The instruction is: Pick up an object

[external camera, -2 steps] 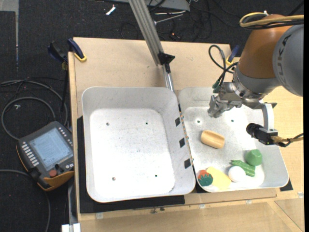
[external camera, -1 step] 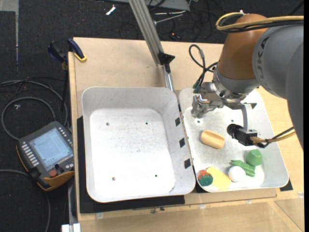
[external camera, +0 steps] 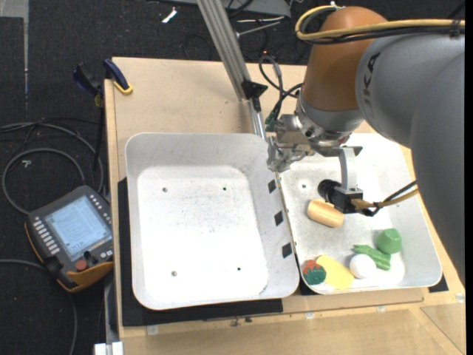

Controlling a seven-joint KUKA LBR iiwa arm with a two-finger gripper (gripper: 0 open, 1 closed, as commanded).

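My gripper [external camera: 281, 156] hangs low over the upper left corner of the right bin [external camera: 388, 170], close to the wall shared with the left bin [external camera: 194, 228]. A tan cylinder [external camera: 324, 213] lies in the right bin, below and to the right of the gripper and apart from it. Along that bin's front edge lie a green piece [external camera: 384, 244], a white ball [external camera: 362, 266], a yellow piece [external camera: 338, 275] and a small red and green item [external camera: 314, 271]. Nothing can be seen between the fingers.
A slanted aluminium rail [external camera: 222, 39] comes down from the top to the bins' shared far corner. A blue and yellow clamp [external camera: 114, 76] sits at the bench's far left corner. A teach pendant [external camera: 70, 234] lies on the floor at the left.
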